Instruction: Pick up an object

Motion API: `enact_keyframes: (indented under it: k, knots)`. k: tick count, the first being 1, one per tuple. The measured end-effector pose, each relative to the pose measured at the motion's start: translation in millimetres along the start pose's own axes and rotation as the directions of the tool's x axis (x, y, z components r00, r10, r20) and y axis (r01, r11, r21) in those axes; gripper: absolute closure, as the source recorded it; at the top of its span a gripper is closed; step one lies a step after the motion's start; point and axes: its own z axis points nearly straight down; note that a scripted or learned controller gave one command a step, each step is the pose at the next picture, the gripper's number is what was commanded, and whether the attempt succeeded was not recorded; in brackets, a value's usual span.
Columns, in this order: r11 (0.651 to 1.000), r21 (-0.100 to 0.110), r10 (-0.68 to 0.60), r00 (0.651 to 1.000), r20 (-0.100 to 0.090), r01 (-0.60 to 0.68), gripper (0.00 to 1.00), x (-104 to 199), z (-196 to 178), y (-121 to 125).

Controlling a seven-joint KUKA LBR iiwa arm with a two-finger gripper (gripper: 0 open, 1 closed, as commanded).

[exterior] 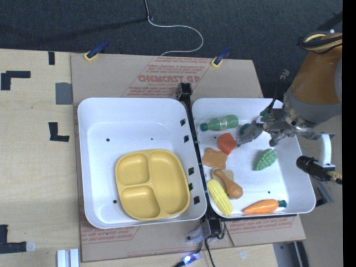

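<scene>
My gripper (260, 136) hangs over the upper middle of the right bin (303, 196), open, with nothing between its fingers. One dark finger (247, 134) points toward a red-orange toy (226, 143); the other (276, 138) sits just above a green bumpy toy (266, 159). A green bottle (219, 123) lies to the gripper's left. Lower in the bin lie a tan bread piece (214, 158), a brown drumstick-like toy (229, 184), a yellow corn cob (219, 197) and an orange carrot (261, 206).
The left bin (94, 127) holds a yellow divided plate (151, 183). A black clip (184, 90) sits where the two bins meet at the back. The arm's orange band (317, 88) and a black fitting (311, 167) overhang the right bin's right side.
</scene>
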Motion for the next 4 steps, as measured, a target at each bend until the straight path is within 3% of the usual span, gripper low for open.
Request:
enact_keyframes:
  k: [1,4]
  knots:
    - [1.000,-0.005,-0.001,1.000,0.001,0.001,0.00,-0.1,-2.2,1.3]
    - [1.000,0.000,0.000,1.000,0.000,0.000,0.00,-0.7,141.2,-5.2]
